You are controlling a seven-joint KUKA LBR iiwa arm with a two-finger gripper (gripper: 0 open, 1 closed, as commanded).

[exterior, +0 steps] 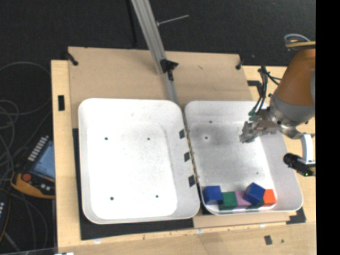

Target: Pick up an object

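Pincer [248, 135] state cannot be told; nothing is seen gripped. Blocks [239, 195] are clustered well below it at the right bin [212, 116] near wall; a descent here risks missing everything.

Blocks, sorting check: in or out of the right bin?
In. The blocks cluster against the near wall of the right bin.

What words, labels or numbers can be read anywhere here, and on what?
No text can be read in this view.
The handheld device at the left has a lit screen and rows of keys, too small and blurred to read.
The bins, blocks and arm carry no visible lettering.
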